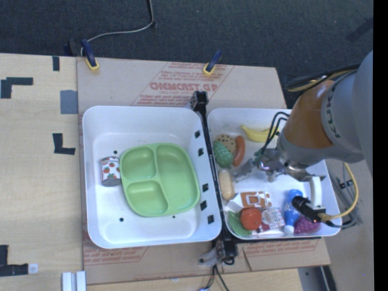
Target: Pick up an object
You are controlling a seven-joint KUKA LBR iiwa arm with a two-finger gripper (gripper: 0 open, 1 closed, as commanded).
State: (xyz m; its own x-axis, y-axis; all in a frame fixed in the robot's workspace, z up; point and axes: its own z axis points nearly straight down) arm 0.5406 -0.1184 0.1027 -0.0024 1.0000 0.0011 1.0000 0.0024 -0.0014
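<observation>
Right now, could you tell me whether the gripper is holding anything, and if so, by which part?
It cannot be told. The gripper is low in the right bin, near the toy food, but the wrist hides its tip, and no object is visibly held.

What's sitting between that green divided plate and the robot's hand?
In the camera view, between the green plate and the hand: the bins' black divider, then a green toy vegetable and an orange-red sausage-shaped toy.
</observation>
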